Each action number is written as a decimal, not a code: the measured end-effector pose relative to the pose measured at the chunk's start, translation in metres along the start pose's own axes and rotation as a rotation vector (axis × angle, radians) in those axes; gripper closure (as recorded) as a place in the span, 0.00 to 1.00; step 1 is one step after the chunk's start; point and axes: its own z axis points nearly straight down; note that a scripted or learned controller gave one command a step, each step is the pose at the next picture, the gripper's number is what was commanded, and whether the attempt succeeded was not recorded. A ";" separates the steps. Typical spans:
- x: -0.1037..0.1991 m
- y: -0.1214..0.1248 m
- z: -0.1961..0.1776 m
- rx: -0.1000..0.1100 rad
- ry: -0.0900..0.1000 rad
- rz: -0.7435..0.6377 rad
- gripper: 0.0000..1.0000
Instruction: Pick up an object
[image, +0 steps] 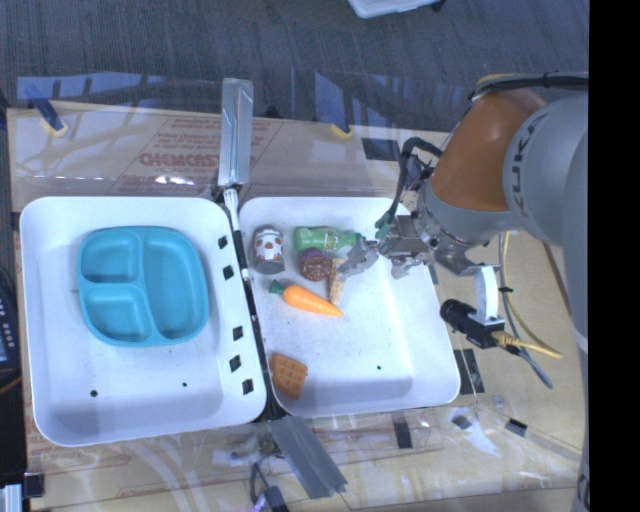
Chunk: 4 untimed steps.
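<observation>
The right bin (400, 375) holds an orange carrot (311, 300), a green toy (322, 240), a dark red round piece (316, 265), a brown-and-white round toy (267, 248), a tan cone-like piece (336, 289) and a waffle-like square (288, 375). My gripper (366, 253) reaches in from the right, low over the bin's far right part. Its fingers (355, 262) point left toward the dark red piece and the green toy. Nothing shows between them.
The left bin (40, 390) holds a blue divided plate (142, 285). A grey bar (235, 135) stands at the far edge between the bins. Cables and a black fitting (470, 322) hang off the arm beside the right bin's right wall.
</observation>
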 end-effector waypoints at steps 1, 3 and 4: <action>0.047 0.028 0.126 -0.012 -0.003 0.008 0.00; 0.049 0.030 0.114 -0.015 0.001 0.003 0.00; 0.045 -0.028 0.133 0.000 0.000 0.011 0.00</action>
